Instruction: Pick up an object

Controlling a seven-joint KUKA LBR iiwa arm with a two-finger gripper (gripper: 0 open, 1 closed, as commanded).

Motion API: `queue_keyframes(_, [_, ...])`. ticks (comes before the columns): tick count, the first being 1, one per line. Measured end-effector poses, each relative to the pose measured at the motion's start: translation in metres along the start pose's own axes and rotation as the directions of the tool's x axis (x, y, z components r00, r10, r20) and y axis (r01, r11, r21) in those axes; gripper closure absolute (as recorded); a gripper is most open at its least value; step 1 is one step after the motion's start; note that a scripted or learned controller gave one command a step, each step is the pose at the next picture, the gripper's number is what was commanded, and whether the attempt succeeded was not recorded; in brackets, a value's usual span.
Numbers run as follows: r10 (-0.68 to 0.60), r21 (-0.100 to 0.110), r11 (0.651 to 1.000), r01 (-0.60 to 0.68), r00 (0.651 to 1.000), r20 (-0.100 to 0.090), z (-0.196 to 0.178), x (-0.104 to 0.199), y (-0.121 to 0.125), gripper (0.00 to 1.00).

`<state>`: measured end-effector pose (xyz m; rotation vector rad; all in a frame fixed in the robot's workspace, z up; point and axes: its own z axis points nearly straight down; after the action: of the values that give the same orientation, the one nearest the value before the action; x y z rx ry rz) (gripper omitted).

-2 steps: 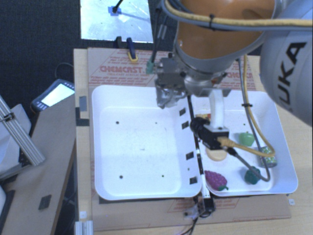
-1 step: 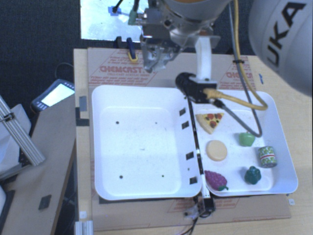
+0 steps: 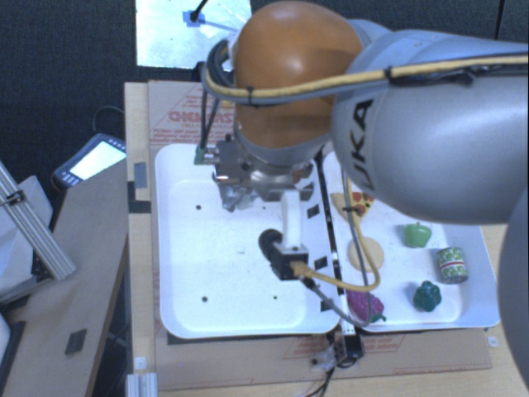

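Note:
My gripper (image 3: 235,193) hangs under the orange wrist band, low over the back part of the left bin (image 3: 207,259). The arm's bulk covers it from above, and nothing shows in its grasp. In the right bin (image 3: 475,304) lie a light green pepper-shaped toy (image 3: 417,235), a green and red patterned can (image 3: 451,265), a dark green lumpy toy (image 3: 426,296) and a purple toy (image 3: 366,306) at the front near the divider. A tan disc (image 3: 364,255) and a yellow and red item (image 3: 357,202) lie partly under the arm.
Both bins rest on a cardboard sheet (image 3: 178,114). A lit tablet (image 3: 91,160) and an aluminium rail (image 3: 33,230) sit to the left of the bench. A shiny foil sheet (image 3: 190,19) lies behind the bins.

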<state>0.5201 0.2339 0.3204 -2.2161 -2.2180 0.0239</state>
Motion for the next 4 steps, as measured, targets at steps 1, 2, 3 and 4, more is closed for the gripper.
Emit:
queue_keyframes(1, [0.006,-0.021,1.000,-0.006,1.000,-0.006,-0.043,-0.063,0.042,1.00])
queue_keyframes(2, [0.002,-0.037,0.999,-0.003,1.000,-0.011,-0.208,-0.086,0.073,1.00])
queue_keyframes(3, [-0.006,0.000,1.000,0.006,1.000,-0.003,0.001,-0.024,0.063,1.00])
queue_keyframes(4, [-0.004,-0.033,0.999,0.004,1.000,-0.012,-0.144,-0.011,0.103,1.00])
